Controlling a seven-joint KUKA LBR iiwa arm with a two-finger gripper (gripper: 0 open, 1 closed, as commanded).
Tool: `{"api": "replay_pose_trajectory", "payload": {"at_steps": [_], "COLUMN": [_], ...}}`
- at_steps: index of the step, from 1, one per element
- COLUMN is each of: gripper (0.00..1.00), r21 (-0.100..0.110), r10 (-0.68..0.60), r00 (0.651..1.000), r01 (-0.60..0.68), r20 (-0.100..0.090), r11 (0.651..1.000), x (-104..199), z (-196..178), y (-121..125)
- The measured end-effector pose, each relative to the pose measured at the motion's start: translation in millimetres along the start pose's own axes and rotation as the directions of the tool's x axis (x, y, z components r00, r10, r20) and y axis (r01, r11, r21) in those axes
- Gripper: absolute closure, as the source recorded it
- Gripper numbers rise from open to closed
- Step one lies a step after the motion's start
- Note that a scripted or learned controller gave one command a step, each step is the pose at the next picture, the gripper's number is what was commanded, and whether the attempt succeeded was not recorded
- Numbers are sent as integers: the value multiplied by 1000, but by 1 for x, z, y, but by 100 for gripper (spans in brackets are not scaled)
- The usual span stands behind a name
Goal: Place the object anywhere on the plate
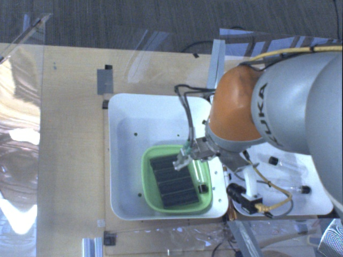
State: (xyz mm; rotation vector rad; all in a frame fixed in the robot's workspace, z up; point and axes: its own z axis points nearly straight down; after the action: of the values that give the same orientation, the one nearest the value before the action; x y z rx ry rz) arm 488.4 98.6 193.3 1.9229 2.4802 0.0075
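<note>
- The task's object, a dark ribbed slab, lies flat on the green plate, covering most of the plate's floor. By that position, I judge the placing as good as done.
- The slab is charcoal to black, oblong and low. Cross grooves cut its top into several parallel bands. Its long side runs at a slant, from the plate's far left toward its near right.
- The plate is squarish with rounded corners and a raised lip. It sits in the near right part of the left bin, close to the bin's near wall. The lip probably keeps the slab from sliding off.
- The gripper hangs over the slab's far right corner, very near it or touching it. From this slanted view I cannot tell whether the jaws are released or clenched, nor whether they have any of the slab between them.
- The arm, with its orange band, reaches in over the right bin. Coming in from that side, it meets the plate at its right edge.
- 2 clear tubes with black caps, 1 farther back and 1 nearer, lie in the right bin, well apart from the plate.
- Both bins rest on the pale wooden table.
</note>
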Motion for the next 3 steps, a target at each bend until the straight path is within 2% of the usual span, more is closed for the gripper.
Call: {"api": "replay_pose_trajectory", "payload": {"at_steps": [1,2,3], "gripper": [0,0,0], "r21": [0,-2,-4], "r10": [-7,-50,-65], "r00": [1000,999,998], "r01": [7,50,66], "r20": [1,2,2], "r11": [1000,999,998], "x": [-47,-106,-68], "z": [-12,-9,-41], "y": [5,11,100]}}
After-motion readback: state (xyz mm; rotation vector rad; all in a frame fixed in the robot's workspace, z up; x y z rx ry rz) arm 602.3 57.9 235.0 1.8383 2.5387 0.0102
